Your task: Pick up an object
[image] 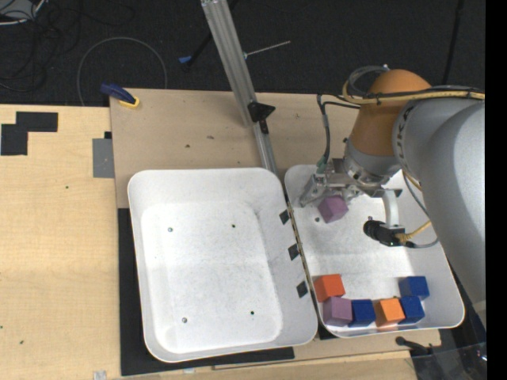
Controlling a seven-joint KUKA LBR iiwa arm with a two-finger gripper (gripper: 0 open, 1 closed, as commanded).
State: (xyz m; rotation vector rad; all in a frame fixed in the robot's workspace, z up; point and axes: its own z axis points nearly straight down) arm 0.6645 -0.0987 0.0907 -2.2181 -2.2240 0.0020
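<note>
My gripper point(331, 199) hangs over the back left part of the right bin point(444, 317), beneath the orange-banded wrist. A purple block point(333, 209) sits tilted between its fingers, and the gripper is shut on it. The block throws a small shadow on the bin floor just to its left, so it looks slightly raised. Several other blocks lie along the right bin's front edge: an orange block point(329, 286), a purple block point(338, 310), a blue block point(363, 312), another orange block point(389, 312) and a blue pair point(413, 298).
The left bin point(139, 188) stands beside the right one, with a divider edge carrying black clips point(294, 250) between them. A slanted aluminium rail point(238, 77) rises behind the bins. A black cable point(384, 232) loops off the wrist over the right bin.
</note>
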